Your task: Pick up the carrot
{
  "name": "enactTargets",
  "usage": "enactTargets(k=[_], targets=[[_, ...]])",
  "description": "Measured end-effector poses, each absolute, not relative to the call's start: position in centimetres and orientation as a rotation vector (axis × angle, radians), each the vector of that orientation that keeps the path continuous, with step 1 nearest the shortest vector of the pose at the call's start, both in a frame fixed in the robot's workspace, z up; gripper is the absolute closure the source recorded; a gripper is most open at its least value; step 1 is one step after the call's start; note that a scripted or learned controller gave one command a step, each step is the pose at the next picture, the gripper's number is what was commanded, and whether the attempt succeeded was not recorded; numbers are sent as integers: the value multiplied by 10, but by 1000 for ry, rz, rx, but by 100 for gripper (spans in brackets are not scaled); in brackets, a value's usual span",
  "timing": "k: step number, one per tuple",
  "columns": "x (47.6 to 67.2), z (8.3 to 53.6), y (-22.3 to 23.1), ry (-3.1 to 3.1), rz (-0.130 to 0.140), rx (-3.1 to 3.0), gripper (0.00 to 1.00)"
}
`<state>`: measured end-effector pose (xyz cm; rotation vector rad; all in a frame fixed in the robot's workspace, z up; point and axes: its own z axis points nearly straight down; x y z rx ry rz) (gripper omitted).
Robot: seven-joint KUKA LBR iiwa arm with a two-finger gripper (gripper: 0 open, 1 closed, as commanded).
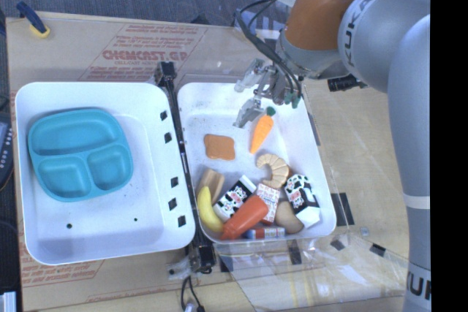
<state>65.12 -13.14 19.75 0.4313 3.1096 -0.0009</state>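
The carrot, orange with a small green top, is in the upper middle of the right bin, its top pointing toward the far wall. My gripper hangs directly over the carrot's green end, reaching in from the upper right under the orange wrist band. Its tip is right at the carrot's top, and I cannot make out whether it touches the carrot.
A brown toast slice lies left of the carrot. A pile of toy food fills the right bin's near end: a banana, a red-orange piece, milk cartons and a croissant. The left bin holds a blue divided tray.
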Motion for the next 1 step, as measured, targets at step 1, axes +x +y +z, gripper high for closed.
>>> enactTargets(k=[1], targets=[[615, 90, -147, 3112, -2, 447, 0]])
